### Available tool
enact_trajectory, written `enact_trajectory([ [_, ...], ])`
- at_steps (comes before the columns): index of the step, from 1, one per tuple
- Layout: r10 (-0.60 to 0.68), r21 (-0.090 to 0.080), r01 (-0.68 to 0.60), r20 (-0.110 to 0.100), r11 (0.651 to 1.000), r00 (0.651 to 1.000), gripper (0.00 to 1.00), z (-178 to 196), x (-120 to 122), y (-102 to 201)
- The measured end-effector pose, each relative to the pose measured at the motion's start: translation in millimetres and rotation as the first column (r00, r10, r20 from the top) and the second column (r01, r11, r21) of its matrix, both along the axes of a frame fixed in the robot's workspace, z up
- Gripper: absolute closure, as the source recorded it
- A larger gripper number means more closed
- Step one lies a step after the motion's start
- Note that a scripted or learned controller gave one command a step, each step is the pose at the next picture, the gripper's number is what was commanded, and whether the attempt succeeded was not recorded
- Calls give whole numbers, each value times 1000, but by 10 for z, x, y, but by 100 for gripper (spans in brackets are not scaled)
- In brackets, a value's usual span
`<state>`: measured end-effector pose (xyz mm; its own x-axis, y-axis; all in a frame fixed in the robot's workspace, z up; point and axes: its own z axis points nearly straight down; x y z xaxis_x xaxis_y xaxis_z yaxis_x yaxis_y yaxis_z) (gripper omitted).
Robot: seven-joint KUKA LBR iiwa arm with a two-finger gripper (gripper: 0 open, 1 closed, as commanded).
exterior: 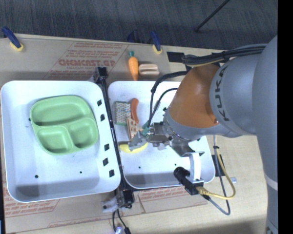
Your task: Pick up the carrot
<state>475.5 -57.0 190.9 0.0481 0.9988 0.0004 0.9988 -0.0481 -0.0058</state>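
Note:
The carrot (132, 67), orange with a green top, lies on the cardboard just behind the right bin (161, 182), outside it. My gripper (138, 139) hangs low in the right bin's left half, right over a yellow item (135, 148), well in front of the carrot. The orange-banded wrist (195, 104) covers the bin's middle and right side.
A beige-pink piece (148, 70) sits right beside the carrot. In the right bin lie a tan waffle-like piece (121, 112) and an orange-red stick (135, 108). A green divided plate (63, 123) rests in the left bin (19, 179). Blue clamps (156, 42) hold the cardboard's far edge.

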Motion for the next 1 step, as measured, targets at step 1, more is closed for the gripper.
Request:
enact_trajectory([
  [1,48,-1,-48,4,999,999,0,476,311,-919],
])
